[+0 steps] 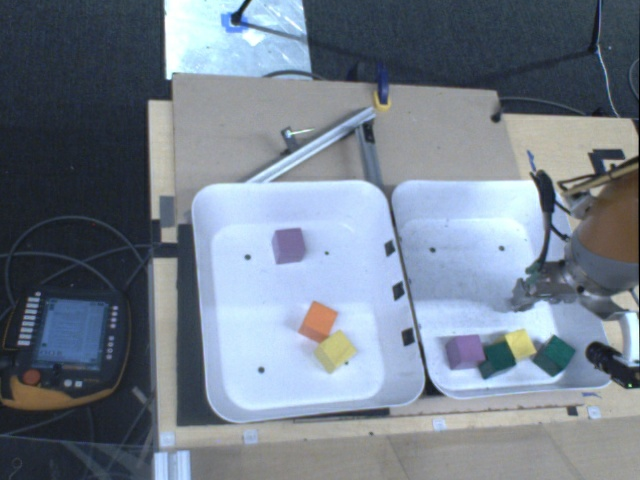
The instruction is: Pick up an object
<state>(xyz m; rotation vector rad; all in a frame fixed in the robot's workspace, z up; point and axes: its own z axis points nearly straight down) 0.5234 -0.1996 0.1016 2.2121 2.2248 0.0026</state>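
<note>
At right edge, end effector (530, 293) half-hidden.

- Left bin (215, 368): white, holding a purple cube (288, 245), an orange cube (318, 320), a yellow cube (336, 351) at its 5 o'clock.
- Right bin (470, 203): white, with purple block (464, 350), yellow block (519, 344), two dark green blocks (496, 360) (553, 354).

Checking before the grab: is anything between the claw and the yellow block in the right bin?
Nothing visible. The claw hangs just above the small yellow cube; green cubes flank it.
</note>
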